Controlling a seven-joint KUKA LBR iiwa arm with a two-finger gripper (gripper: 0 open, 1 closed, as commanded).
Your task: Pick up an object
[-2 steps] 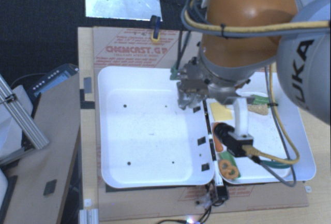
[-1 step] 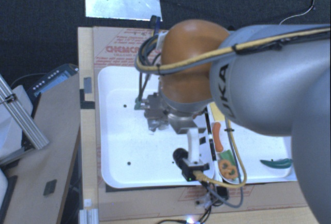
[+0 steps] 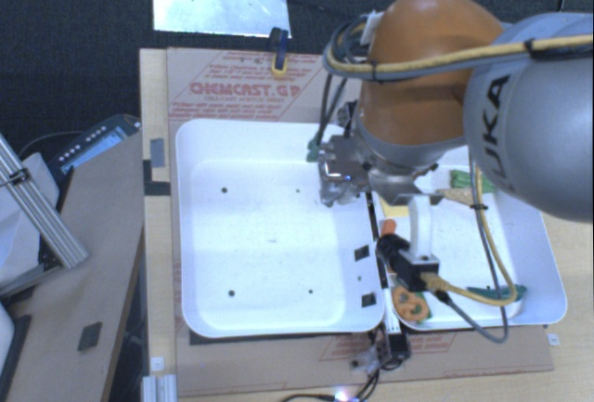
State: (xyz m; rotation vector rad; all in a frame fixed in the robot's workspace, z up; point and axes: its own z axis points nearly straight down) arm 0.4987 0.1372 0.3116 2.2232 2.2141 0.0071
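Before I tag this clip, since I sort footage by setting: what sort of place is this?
Probably a robotics lab test bench: a grey robot arm with an orange band reaches over two shallow white plastic bins side by side on a printed brown board, against a dark curtain.

- arm (image 3: 543, 103): reached in from the right of the camera view; its thick grey link crossed the upper right and carried dark lettering.
- orange band (image 3: 429, 47): showed as a rounded dome above the wrist, the uppermost part of the arm in view.
- wrist (image 3: 408, 148): grey, directly under the orange band, pointed steeply downward.
- gripper (image 3: 334, 179): metallic, hung at the wrist's lower left, set low; largely hidden by the wrist above it.
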